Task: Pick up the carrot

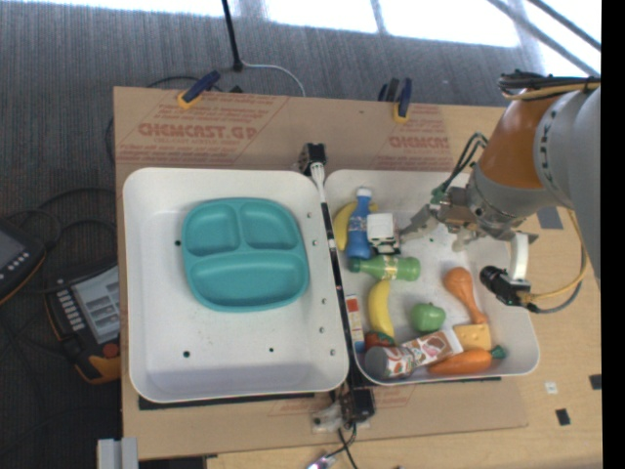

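Observation:
The carrot (459, 362) is orange with a green tip and lies flat along the front wall of the right bin (527, 345). A second orange, pear-shaped toy (462, 289) lies further back, near the right wall. My gripper (435, 231) hangs over the back half of the right bin, well behind the carrot and apart from it. Its fingers are spread open with nothing between them. The grey arm with its orange band (513, 149) comes in from the right.
The right bin is crowded: a blue bottle (362, 223), white cube (380, 228), green bottle (395, 268), banana (380, 309), green fruit (427, 316), cheese wedge (474, 336) and a packet (418, 351) beside the carrot. A teal divided tray (244, 252) lies in the left bin (156, 360).

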{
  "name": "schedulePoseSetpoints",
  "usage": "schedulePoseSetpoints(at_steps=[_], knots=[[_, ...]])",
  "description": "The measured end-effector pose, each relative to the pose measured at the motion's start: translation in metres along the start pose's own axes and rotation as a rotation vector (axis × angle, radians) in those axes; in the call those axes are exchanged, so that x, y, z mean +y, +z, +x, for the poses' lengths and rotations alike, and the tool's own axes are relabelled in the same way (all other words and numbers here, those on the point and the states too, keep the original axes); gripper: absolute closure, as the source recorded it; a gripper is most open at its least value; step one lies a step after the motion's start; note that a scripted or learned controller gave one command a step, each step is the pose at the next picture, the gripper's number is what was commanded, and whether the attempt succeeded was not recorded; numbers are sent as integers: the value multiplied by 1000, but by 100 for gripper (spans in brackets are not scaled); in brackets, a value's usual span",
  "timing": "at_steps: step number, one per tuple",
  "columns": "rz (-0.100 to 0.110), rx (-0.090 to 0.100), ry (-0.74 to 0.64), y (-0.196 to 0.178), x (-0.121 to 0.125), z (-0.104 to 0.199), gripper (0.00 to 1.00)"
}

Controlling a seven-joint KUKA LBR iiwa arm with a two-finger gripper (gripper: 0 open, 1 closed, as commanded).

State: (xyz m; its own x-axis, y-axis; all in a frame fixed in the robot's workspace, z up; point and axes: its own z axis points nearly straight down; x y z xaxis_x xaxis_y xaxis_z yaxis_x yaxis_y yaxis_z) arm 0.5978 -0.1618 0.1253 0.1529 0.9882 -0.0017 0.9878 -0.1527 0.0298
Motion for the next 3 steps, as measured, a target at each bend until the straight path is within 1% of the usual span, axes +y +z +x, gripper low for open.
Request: schedulePoseSetpoints(at_steps=[1,2,3], knots=[[32,10,78,25,-24,-52,0],[8,-6,-170,32,-75,-31,0],[10,-4,-169,22,-75,-30,100]])
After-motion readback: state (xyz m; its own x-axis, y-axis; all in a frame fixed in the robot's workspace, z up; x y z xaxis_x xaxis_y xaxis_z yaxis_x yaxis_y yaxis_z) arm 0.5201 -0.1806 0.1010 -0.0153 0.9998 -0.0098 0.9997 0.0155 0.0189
